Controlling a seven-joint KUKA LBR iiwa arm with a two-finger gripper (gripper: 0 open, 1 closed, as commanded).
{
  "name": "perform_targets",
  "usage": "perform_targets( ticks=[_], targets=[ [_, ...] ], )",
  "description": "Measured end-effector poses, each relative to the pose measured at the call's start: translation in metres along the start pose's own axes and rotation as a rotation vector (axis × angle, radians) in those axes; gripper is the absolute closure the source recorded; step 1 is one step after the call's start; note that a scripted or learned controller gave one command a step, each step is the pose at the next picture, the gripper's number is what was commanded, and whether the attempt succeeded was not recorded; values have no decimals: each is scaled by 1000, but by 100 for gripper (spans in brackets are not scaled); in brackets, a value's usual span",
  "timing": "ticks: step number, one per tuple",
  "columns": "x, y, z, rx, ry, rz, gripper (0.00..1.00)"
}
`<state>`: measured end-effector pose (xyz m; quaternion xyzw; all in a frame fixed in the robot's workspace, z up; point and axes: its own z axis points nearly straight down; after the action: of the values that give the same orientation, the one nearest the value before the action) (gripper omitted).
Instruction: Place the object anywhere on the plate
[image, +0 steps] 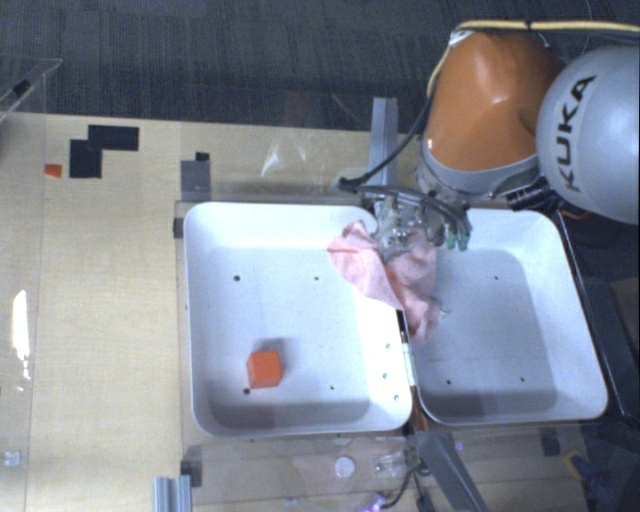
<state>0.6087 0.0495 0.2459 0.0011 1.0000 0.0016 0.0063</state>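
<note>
Pink cloth (392, 275) dangling pinched in the gripper (410, 235) over the seam between both bins, mid-carry, next needing a plate spotted somewhere.

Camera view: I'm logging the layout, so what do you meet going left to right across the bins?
Left bin → orange block → pink cloth draped across the bins' shared edge, gripper above it → right bin.
</note>
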Motion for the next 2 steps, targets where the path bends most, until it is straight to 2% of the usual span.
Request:
perform_targets(
  ticks=[1,2],
  targets=[
    [17,54,10,-1,1,-4,100],
    [46,94,10,0,4,-4,100]
  ],
)
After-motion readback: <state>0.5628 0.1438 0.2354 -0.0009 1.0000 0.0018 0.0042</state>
